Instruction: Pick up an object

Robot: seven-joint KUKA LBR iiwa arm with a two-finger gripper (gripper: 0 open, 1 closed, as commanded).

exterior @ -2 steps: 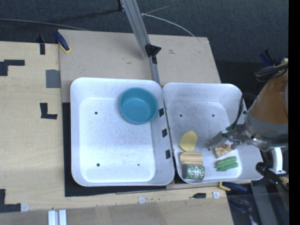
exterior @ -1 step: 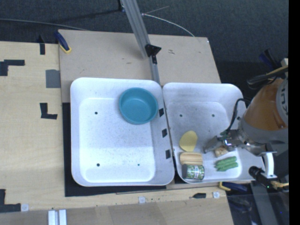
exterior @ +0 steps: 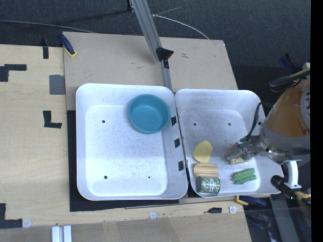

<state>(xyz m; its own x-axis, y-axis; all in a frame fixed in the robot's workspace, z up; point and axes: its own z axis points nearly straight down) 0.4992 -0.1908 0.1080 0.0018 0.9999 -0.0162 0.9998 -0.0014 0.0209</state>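
My gripper (exterior: 235, 154) is down inside the right bin (exterior: 214, 93), near its right side, on the end of the grey and orange arm (exterior: 287, 120). A flat yellow piece (exterior: 203, 151) lies just to its left. A green pod-like object (exterior: 244, 176) lies just below it, toward the front. A tan block (exterior: 206, 170) and a green can (exterior: 208, 185) sit in the bin's front left corner. Nothing shows in the gripper's grasp.
The left bin (exterior: 121, 160) holds a blue bowl (exterior: 148, 113) at its back right corner. A grey metal pole (exterior: 151, 32) slants down to the divide between the bins. A cable (exterior: 255, 119) hangs over the right bin's right wall.
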